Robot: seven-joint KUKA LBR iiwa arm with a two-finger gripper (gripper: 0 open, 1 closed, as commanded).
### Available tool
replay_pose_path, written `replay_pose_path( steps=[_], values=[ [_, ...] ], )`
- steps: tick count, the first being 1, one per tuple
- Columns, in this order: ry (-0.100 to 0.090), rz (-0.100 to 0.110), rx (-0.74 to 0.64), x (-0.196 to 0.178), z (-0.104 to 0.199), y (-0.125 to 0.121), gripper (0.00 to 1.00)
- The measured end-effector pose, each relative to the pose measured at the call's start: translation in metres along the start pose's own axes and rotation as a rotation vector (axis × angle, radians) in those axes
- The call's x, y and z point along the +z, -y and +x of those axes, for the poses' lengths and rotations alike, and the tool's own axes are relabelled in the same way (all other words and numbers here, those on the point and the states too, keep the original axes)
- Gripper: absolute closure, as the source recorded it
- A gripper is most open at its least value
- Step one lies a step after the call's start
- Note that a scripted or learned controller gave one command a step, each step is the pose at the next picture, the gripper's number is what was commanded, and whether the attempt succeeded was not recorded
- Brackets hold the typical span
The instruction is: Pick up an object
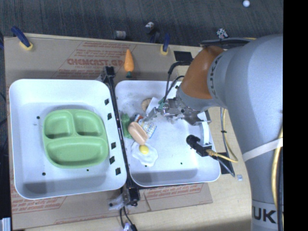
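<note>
Camera view shows me reaching in from the right, over the right bin (211, 174). My fingers (156, 112) are low in the far left part of that bin, close to a small pile of toy food. I cannot tell if they are open or closed, because my wrist and some wires hide them. I see nothing held between them.

The thing I think I should grab is the hot dog (138, 133). It lies in the right bin, close to its left wall, just near and a little left of my fingers. Its long side runs from far-left to near-right. So I think I would need to drop toward the near side a bit and close across its short side, not along its length.

A fried egg (144, 152) sits just near the hot dog, almost touching it. Something green (126, 124) is squeezed beside the wall, and a pale round piece (146, 103) lies on the far side. They are crowded, so I could bump one.

The left bin (19, 129) holds a green tray (74, 137). A carrot (129, 61) rests on the surface, far from both bins.
</note>
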State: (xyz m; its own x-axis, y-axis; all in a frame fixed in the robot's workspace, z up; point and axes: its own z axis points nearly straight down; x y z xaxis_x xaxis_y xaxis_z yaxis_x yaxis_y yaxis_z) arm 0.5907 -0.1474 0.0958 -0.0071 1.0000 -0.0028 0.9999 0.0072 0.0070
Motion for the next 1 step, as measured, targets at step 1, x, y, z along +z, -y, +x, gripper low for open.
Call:
replay_pose_path(
  steps=[1],
  values=[
    [-0.002,0.001,-0.003,-0.0109,0.0011,-0.001,1.0]
  ],
)
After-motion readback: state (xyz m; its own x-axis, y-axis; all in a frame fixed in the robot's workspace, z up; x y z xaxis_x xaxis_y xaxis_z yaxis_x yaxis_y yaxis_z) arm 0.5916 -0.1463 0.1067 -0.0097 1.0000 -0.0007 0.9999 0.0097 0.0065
